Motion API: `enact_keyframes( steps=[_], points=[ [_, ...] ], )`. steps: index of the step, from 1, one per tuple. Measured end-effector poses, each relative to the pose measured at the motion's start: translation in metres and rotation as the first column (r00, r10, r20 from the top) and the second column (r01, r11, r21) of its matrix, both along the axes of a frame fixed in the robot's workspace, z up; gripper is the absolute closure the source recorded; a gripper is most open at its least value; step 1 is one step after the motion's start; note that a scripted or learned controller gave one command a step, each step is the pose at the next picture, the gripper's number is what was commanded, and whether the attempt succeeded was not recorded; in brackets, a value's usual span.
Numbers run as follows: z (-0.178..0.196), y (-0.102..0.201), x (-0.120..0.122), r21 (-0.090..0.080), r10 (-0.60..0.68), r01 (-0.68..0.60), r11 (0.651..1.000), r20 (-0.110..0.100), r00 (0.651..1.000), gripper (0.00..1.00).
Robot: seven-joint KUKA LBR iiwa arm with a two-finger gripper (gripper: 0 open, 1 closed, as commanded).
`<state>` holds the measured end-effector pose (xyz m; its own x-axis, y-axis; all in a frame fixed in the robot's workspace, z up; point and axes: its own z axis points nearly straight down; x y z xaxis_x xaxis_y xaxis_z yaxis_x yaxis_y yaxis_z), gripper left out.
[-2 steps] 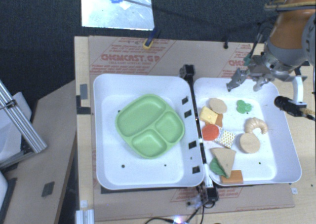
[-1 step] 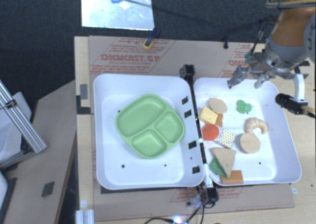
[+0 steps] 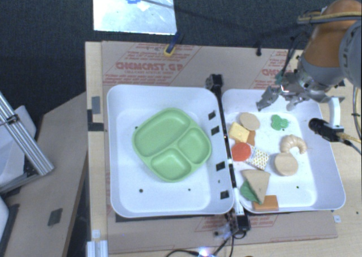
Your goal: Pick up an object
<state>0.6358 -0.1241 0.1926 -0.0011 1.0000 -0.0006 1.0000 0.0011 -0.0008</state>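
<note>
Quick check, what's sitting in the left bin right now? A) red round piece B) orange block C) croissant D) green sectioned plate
D: the green sectioned plate lies alone in the left bin, while the croissant, orange block and red round piece are all in the right bin.

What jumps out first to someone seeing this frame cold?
Probably the green divided plate, sitting alone in the left bin. Next, the cluster of toy food crowding the right bin: a croissant, a red round piece and a yellow block among others. The gripper hangs over that bin's far edge with nothing visible between its fingers.
</note>
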Motion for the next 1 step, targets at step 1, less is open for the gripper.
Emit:
enact_keyframes(
  steps=[1],
  points=[
    [-0.0416,-0.0007,-0.0018,0.000,0.000,0.000,1.000,0.000,1.000,0.00]
  ],
)
